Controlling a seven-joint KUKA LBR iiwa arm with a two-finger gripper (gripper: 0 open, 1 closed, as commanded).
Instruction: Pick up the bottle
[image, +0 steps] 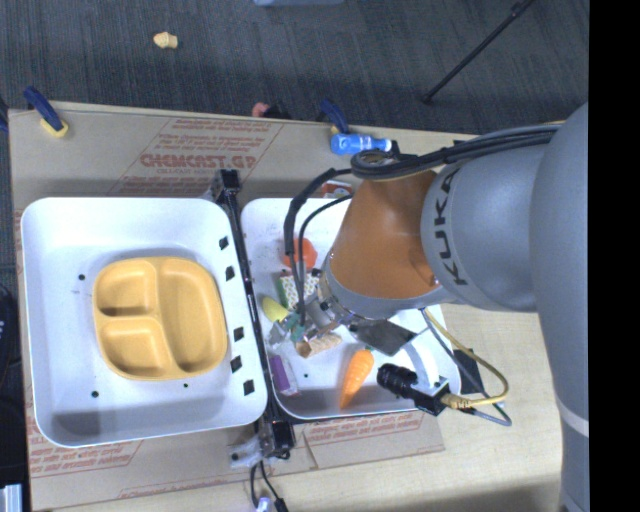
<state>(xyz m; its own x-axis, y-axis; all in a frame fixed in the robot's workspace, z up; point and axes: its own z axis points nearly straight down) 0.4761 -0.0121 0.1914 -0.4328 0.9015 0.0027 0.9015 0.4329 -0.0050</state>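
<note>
So the arm (480, 240) is leaning low into the right bin (265, 240), and its tool (308, 322) sits just up-left of the orange carrot (356, 375), right in the thick of the clutter. That placement makes sense, since all the small stuff is piled on that side of the carrot, so that's where a grab has to happen. Whether the tool is clenched or released can't be told from this angle, because the wrist and its orange band cover most of it, and nothing can be seen gripped in it. The bottle is the tricky bit. Best guess is the small purple thing (281, 375) lying flat just left of the carrot, tucked against the bin wall, but it's too small to be sure. If that's it, the tool looks to be a bit above it rather than over it, and the wall so close beside it could make it an awkward pinch. A yellow piece (272, 307) lies up-left of the carrot, near the tool, and a red piece (301, 252) is further up from it. A black cable plug (405, 385) hangs just right of the carrot. Well left of the carrot, the left bin (60, 250) holds a yellow divided tray (160, 315), out of the way of the job. Both bins sit on the tabletop (500, 470).
</note>
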